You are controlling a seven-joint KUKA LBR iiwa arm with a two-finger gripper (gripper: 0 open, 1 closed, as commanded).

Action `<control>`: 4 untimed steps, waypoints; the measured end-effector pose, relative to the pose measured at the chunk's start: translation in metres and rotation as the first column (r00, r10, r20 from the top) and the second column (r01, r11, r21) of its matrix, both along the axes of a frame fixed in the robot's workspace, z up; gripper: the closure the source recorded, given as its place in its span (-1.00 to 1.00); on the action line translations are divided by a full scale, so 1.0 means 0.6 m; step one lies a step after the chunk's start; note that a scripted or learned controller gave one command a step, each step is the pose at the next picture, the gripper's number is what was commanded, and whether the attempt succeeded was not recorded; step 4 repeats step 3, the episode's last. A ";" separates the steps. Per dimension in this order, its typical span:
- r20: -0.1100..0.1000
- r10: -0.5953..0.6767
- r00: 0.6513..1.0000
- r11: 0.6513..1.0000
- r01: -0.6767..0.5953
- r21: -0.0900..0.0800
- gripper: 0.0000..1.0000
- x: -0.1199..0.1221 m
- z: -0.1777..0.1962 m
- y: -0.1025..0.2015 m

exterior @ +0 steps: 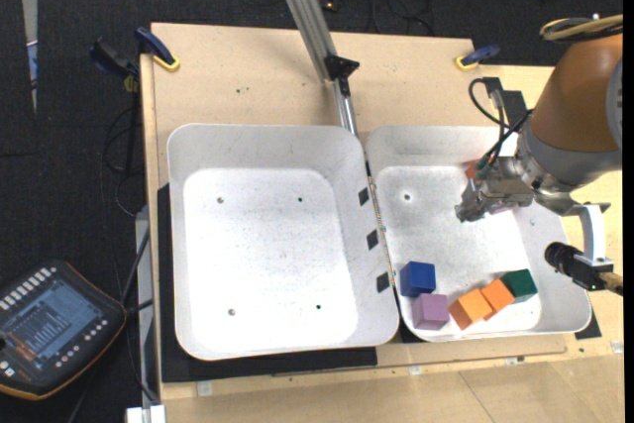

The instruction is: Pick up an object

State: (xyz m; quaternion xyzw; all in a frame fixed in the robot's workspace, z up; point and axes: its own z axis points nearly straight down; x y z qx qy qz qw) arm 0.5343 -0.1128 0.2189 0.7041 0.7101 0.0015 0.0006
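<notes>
Nearest the camera, a purple cube [430,310] lies at the front of the right bin [426,158], with a blue cube [418,276] touching it just behind. An orange cube [474,305] and a green cube [517,286] sit in a row beside them. The jaws [478,204] hang above the bin's middle, well apart from the cubes; whether they are parted cannot be told. The left bin [263,233] sits alongside on the bench [297,74].

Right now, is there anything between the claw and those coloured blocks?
No. In the camera view, bare white bin floor separates the claw from the blue block, purple block, orange block and green block.
</notes>
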 end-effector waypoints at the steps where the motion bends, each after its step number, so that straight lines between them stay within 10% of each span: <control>1: -0.001 0.000 1.000 1.000 0.000 0.001 1.00 0.018 0.019 0.098; 3: -0.003 0.000 1.000 1.000 0.000 0.000 1.00 0.054 -0.002 0.281; 4: -0.003 0.000 1.000 1.000 0.000 0.000 1.00 0.054 -0.002 0.281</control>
